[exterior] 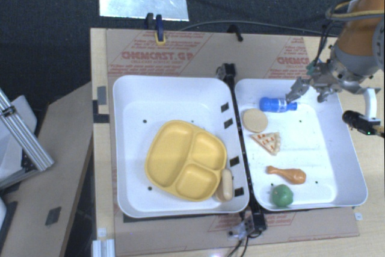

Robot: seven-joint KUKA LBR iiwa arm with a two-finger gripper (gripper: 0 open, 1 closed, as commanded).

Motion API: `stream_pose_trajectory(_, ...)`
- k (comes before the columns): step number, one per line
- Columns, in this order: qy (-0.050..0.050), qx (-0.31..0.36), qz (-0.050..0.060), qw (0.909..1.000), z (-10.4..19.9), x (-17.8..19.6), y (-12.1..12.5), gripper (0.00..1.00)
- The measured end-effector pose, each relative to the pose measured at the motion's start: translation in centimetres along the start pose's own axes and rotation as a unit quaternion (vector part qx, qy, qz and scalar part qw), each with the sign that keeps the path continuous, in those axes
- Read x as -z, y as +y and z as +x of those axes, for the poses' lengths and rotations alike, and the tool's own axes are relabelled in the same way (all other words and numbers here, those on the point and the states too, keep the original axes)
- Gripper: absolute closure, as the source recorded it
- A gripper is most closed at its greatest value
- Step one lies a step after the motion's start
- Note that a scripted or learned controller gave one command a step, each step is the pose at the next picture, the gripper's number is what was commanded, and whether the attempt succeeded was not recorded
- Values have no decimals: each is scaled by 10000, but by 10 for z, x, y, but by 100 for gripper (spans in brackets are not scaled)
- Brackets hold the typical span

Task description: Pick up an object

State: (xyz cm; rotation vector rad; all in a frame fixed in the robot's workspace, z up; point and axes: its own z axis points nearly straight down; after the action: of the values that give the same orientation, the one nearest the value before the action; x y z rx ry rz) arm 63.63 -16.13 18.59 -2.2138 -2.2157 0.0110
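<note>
— How is the arm point(361, 33) posed?
— It leans in from the right, wrist angled down-left, the gripper point(299, 91) low over the right bin point(343, 147).
— Grasping anything?
— I cannot tell; the view there is too blurry. A blue bottle point(278, 105) lies just beside it, possibly touching.

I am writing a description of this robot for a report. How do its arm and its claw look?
The arm is grey metal with a wide orange band above the wrist, and a yellowish cable loops beside that band. The claw is a small grey assembly with thin dark fingers. A black part with a small green light sits nearby at the right.
</note>
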Motion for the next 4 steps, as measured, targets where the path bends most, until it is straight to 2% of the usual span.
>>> stream_pose_trajectory(1,-12,13,-67,10000,0,9,3,0)
stream_pose_trajectory(3,-5,29,-21,10000,8,-94,11,0)
stream_pose_trajectory(4,-13,39,-50,10000,7,-80,12,100)
